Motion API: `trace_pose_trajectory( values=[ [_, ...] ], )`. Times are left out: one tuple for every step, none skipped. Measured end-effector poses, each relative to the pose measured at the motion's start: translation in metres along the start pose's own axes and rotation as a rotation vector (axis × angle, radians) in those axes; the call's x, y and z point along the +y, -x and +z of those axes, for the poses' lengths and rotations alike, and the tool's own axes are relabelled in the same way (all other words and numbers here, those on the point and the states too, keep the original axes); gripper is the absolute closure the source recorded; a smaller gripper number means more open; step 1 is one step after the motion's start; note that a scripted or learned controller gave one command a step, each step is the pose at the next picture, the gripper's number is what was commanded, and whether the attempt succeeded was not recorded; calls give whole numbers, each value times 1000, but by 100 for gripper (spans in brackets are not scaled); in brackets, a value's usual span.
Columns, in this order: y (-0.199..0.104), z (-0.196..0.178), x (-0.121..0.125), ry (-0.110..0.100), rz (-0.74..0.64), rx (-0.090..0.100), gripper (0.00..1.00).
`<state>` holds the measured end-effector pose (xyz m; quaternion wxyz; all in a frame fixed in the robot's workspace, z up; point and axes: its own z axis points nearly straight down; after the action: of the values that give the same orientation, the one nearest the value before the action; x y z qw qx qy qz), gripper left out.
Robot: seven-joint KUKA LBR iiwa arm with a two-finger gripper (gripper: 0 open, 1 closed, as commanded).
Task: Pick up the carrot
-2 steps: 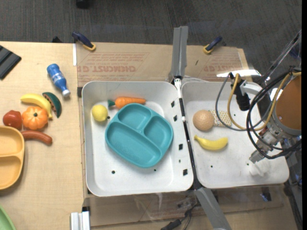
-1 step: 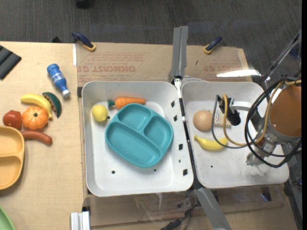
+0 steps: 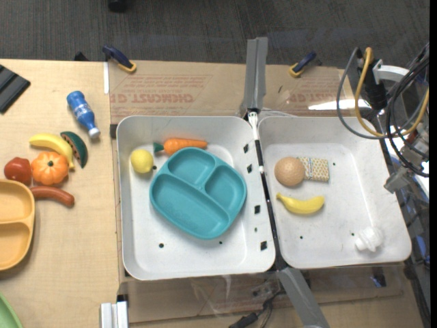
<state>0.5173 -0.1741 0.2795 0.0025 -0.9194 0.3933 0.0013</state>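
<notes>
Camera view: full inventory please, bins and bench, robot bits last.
carrot: 1, orange, left bin, far side beside plate
lemon: 1, yellow, left bin, left of plate
divided plate: 1, teal, left bin centre
banana: 1, yellow, right bin
round ball: 1, tan, right bin
cracker: 1, beige, touching ball
white lump: 1, right bin near corner
bottle: 1, blue, bench left
toy foods: several, bench left
arm cabling: right edge

left bin: teal plate, lemon | right bin: banana, brown ball
</notes>
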Motion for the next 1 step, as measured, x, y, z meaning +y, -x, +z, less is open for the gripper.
trace_pose_trajectory(
  values=[
    [7, 78, 24, 2, -140, -2, 100]
  ],
)
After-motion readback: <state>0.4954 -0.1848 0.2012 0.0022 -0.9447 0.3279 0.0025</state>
